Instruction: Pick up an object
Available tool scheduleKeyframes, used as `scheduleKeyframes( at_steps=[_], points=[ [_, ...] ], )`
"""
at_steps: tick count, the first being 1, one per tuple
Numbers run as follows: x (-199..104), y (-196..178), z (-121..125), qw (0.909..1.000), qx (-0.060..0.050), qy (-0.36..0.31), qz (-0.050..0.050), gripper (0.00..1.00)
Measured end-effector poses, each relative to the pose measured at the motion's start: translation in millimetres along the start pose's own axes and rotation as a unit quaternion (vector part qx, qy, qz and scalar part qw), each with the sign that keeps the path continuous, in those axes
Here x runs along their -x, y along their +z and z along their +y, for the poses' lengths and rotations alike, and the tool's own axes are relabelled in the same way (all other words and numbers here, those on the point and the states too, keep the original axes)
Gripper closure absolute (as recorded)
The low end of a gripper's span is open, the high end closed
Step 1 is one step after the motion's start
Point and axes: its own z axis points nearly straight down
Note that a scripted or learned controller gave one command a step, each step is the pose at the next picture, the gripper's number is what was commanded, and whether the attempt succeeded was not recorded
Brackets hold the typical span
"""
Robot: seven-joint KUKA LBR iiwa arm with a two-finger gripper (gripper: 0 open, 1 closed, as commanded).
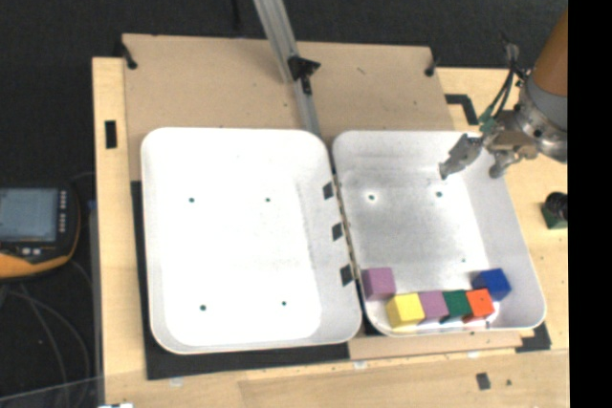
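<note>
Two shallow white bins sit side by side on the bench: the left bin takes up the middle-left of the frame, and the right bin lies just beside it toward the lower right. The arm enters from the right edge of the frame, at upper right, its orange band showing above the grey wrist. The gripper hangs over the upper right corner of the right bin. Its two fingers are spread apart, one slanting down-left toward the bin floor and the other pointing downward nearer the rim, with bare white bin visible in the gap between them. Nothing sits between the fingers, and they touch none of the blocks.

All the blocks lie well apart from the gripper, bunched along the lower edge of the right bin. A purple block stands at the left of the group, with a yellow block just below and right of it. Next along the row come a lilac block, a green block and an orange block, packed close together. A blue block sits just above the orange one, near the bin's lower right corner.
</note>
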Motion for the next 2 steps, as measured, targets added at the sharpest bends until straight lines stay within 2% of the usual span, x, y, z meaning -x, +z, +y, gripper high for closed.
scheduleKeyframes(
  at_steps=[1,2],
  points=[
    [0.8,-11.3,0.7,1.0000,0.001,-0.002,0.000,1.00],
    [-68.8,77.2,-22.7,1.0000,-0.004,-0.001,0.002,1.00]
  ],
)
